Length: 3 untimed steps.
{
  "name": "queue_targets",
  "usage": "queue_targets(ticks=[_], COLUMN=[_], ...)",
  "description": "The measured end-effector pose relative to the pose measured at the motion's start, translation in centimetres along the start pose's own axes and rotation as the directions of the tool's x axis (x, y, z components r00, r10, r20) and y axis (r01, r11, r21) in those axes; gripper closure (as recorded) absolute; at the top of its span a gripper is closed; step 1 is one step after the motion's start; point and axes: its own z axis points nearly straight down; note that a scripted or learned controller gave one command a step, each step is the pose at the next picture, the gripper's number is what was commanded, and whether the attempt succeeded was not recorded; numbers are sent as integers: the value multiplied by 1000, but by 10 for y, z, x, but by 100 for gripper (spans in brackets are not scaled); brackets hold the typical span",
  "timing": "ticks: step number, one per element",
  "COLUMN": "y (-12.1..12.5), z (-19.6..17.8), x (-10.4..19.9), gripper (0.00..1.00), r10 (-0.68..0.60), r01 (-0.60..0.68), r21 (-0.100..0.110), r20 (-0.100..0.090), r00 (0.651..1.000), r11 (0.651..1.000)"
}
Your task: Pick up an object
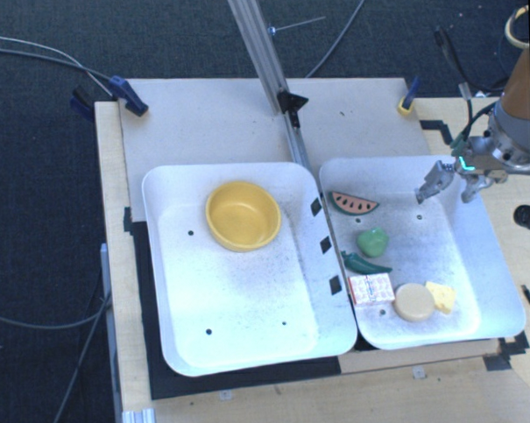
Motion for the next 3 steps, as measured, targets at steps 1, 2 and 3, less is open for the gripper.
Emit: queue_targets(ticks=[1, 2, 3], y=[1, 3, 1], z=[-2, 62, 105], x=[0, -2, -1], gripper=[0, 0, 0], r10=[0, 0, 0], r01=[0, 0, 0], r21=[-4, 4, 4], r20=[1, -1, -2], r00=[1000, 1000, 1000], r11=[1000, 1000, 1000])
